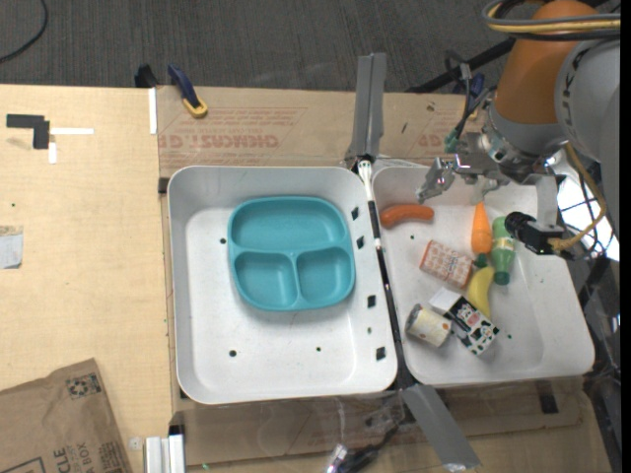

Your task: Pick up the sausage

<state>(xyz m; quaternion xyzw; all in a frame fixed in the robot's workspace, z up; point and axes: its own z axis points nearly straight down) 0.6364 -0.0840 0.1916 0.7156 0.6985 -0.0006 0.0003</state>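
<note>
The bench (pixel 79 264) is carrying two white bins side by side. The left bin (pixel 197 343) is holding a teal tray (pixel 292 252) with three compartments, sitting toward that bin's far edge. The right bin (pixel 552 333) is holding the smaller things. The grey arm (pixel 552 67), with its orange band, is reaching in over the far right corner of the bench, and its tool (pixel 439 180) is hanging above the far left corner of the right bin. Whether the tool is apart or together is not something I can tell from this angle; nothing is showing between its tips. The sausage (pixel 406 214) is lying flat near the far left corner of the right bin, just below the tool and near the wall shared with the left bin. A carrot (pixel 480 229) is lying to its right, with a green bottle (pixel 503 256) beside it. A pinkish packet (pixel 446 262), a banana (pixel 480 289), a black-and-white carton (pixel 473 326) and a small can (pixel 429 325) are lying nearer the front edge.
</note>
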